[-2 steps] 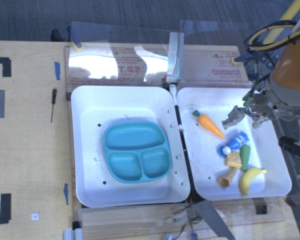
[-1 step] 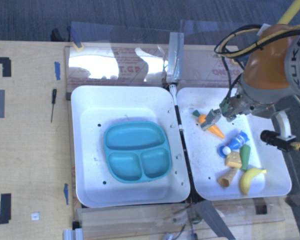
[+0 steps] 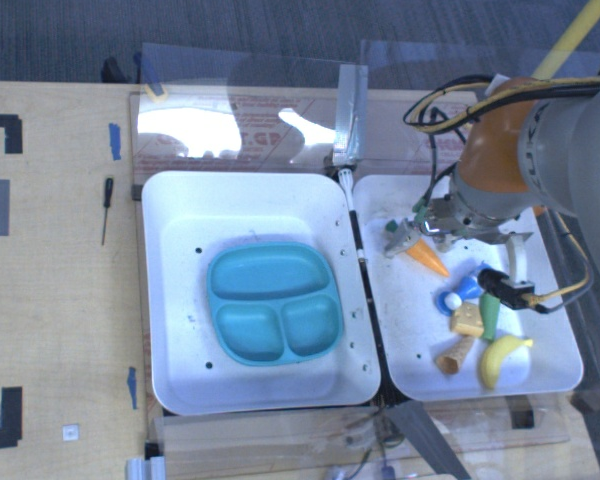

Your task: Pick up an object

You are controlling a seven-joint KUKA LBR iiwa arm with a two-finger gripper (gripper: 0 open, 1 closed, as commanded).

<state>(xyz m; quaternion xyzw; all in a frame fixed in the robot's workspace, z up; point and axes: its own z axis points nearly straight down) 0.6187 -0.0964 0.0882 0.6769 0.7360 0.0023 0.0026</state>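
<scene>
Two-finger gripper (image 3: pixel 408 236), jaw state impossible to tell, low beside the orange plastic carrot (image 3: pixel 428 257) in the right white bin (image 3: pixel 560 368); closing off-centre could nudge the tapered carrot aside.

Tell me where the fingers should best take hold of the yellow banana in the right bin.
Probably across the middle of the banana, coming straight down from above. It lies flat near the front of the right bin, curved, with its middle the widest and most exposed part. The bin wall sits close in front and the waffle cone lies to its left, so a sideways approach looks cramped.
</scene>
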